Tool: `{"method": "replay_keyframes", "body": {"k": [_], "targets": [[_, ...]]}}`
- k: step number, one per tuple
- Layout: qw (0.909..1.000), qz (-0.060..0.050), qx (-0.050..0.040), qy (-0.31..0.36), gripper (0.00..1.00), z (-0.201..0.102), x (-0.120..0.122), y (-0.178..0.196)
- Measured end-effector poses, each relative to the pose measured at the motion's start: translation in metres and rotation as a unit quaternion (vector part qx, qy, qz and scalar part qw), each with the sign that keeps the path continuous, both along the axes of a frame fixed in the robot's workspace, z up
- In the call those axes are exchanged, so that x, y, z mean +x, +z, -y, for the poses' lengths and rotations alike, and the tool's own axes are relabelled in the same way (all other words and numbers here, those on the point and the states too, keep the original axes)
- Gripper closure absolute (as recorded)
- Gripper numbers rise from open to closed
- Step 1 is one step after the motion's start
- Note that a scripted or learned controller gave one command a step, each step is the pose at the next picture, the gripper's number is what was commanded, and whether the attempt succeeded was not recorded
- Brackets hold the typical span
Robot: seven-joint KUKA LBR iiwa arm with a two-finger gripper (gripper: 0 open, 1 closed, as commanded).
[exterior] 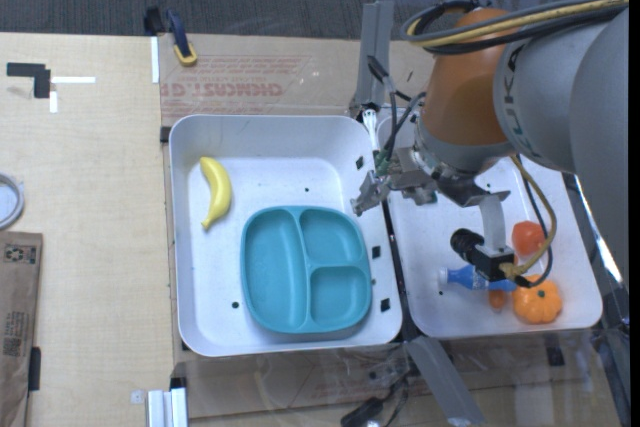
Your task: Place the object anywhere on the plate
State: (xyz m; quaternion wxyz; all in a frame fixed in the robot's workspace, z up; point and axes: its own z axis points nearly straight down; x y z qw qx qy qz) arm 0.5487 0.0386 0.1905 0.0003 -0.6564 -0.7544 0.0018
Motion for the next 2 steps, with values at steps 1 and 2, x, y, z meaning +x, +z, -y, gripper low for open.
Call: {"method": "replay_keyframes", "body": {"k": [1, 2], "targets": [[1.0, -0.001, -0.0009, 0.0, 1.0, 0.001, 0.0, 0.008], [0.9942, -0.001, 0.0007, 0.108, 1.0, -0.054, -0.072, 0.0]]}}
